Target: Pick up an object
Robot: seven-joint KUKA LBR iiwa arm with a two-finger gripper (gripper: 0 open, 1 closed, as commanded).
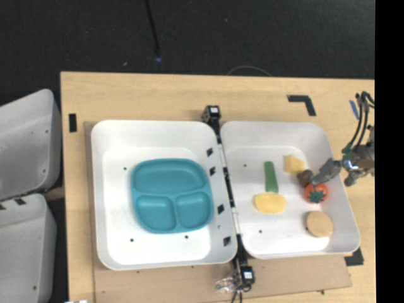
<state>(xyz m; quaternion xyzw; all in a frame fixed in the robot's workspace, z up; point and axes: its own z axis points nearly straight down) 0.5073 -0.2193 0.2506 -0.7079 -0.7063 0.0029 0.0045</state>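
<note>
The right bin (pixel 252 238) holds several small items: a green stick (pixel 271 177), a yellow oval piece (pixel 269 202), a smaller yellow chunk (pixel 293 163), a red round item with a green top (pixel 316 193), a tan disc (pixel 319 224) and a small brown piece (pixel 305 176). My gripper (pixel 323 174) reaches in low from the right edge. Its tip is right beside the brown piece and just above the red item. Nothing is visibly lifted.
The left bin (pixel 107 232) holds a teal three-compartment tray (pixel 170 194). Black clips (pixel 221 169) run along the seam between the bins. Cables (pixel 363 115) hang at the far right of the wooden bench (pixel 158 96).
</note>
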